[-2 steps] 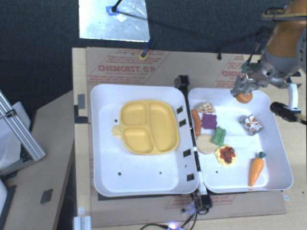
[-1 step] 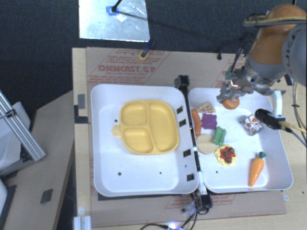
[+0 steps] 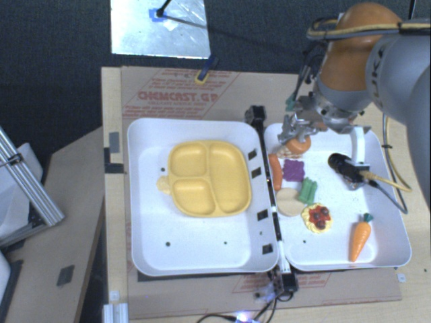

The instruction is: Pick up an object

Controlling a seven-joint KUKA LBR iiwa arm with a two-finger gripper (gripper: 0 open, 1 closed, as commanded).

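My gripper (image 3: 295,130) hangs low over the back left corner of the right bin (image 3: 390,247). An orange and white toy piece (image 3: 297,145) lies right under its tip, touching it or nearly so. In front of that piece lie an orange sausage (image 3: 275,170), a purple piece (image 3: 293,170), a green piece (image 3: 308,190), a cream round piece (image 3: 290,204) and a yellow disc with red spots (image 3: 317,217). A toy carrot (image 3: 359,239) sits near the bin's front right.
The left bin (image 3: 151,247) holds a yellow divided plate (image 3: 205,178) in its middle. Black clips (image 3: 264,180) line the wall between the two bins. A shiny metal sheet (image 3: 160,19) lies beyond the bench at the back.
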